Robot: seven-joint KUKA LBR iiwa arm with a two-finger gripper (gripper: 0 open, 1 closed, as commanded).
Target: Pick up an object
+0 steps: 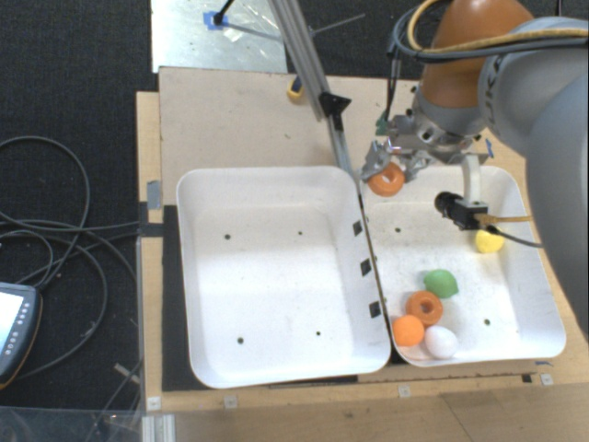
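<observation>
My gripper [387,166] hangs over the far left corner of the right bin [543,325], close to the divider between the bins. A small round orange object [386,181] sits between its fingers, and the gripper is shut on it. The object appears lifted off the bin floor. Lower in the same bin lie a yellow piece [489,240], a green piece [441,283], an orange ring [425,307], an orange ball [408,331] and a white egg [441,343].
The left bin [198,339] lies beside the right one, sharing a raised middle edge [366,265]. A grey pole [299,40] slants down from the top to that edge. A black part with a cable [457,208] hangs below the wrist.
</observation>
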